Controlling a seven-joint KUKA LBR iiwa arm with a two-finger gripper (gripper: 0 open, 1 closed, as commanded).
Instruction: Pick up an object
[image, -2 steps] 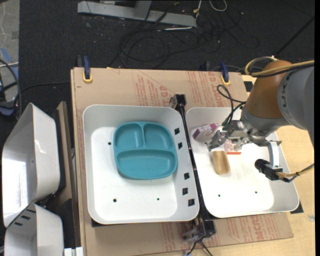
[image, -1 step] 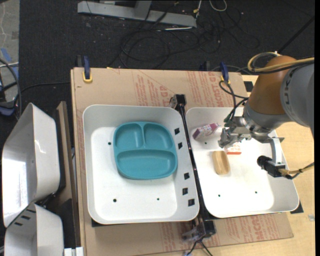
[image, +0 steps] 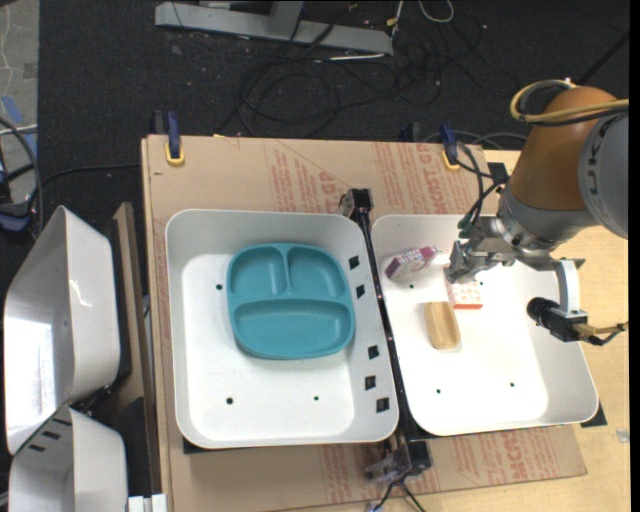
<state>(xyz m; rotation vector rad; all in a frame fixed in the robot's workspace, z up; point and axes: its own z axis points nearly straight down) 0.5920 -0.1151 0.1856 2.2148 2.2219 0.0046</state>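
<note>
From the camera above the desk (image: 300, 165), I see my arm (image: 565, 165) reaching in from the right, grey with the orange band swelling above the wrist. My hand (image: 468, 262) hangs low over the upper middle of the right bin (image: 560, 375); whether it is spread or pressed together I cannot tell, because the wrist and its hardware cover the tips from this angle.

Three small things lie in the right bin. A small white-and-red packet (image: 465, 295) sits directly under my hand, so close that I cannot tell if I touch it. Just below the packet lies a tan block (image: 442, 325), like a piece of bread or wood, lying lengthwise toward the near edge. To the left of my hand, near the bin's upper left corner, lies a purple-and-white wrapped packet (image: 411, 262), tilted, apart from the other two. On the right side of the bin a black fitting (image: 548, 314) with a white bracket juts in near the rim.

The left bin (image: 200, 380) holds a teal divided plate (image: 291, 301), with two small compartments at the top and one wide one below, lying flat in the middle. A black divider strip (image: 378, 320) runs between the two bins. Blue clamps (image: 173, 135) grip the cardboard sheet at the far edge. More white bins (image: 55, 310) stand off to the left of the desk, and cables (image: 300, 70) trail across the dark floor beyond.
</note>
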